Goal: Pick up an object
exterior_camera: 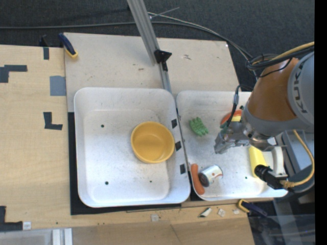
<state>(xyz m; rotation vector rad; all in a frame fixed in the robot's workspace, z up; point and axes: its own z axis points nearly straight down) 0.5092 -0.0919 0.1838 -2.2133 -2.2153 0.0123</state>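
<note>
Green object (199, 126), small and crinkled like a leaf, lay loose on the floor of the right bin (204, 98), towards its upper left part and close to the divide between the two bins. It looked soft and light, and I judged it the likeliest thing to pick, since nothing touched or covered it.

My tool (224, 143) hung low over bare bin floor just to the right of the green object and a little nearer the camera, apart from it. It gripped nothing that I could see, and I could not tell whether it was set wide or narrow. It pointed downward, I think so that it could drop straight onto a piece.

An orange-and-red object (230, 118) sat just above the tool, partly hidden by my arm (276, 98). Near the bin's front edge lay an orange carrot-shaped piece (197, 180) touching a white and silver cylinder (210, 174). A yellow block (257, 158) lay to the right.

The left bin (102, 106) held a yellow bowl (152, 142), upright. Both bins rested on the tabletop (30, 137), presumably to keep loose pieces within my reach.
</note>
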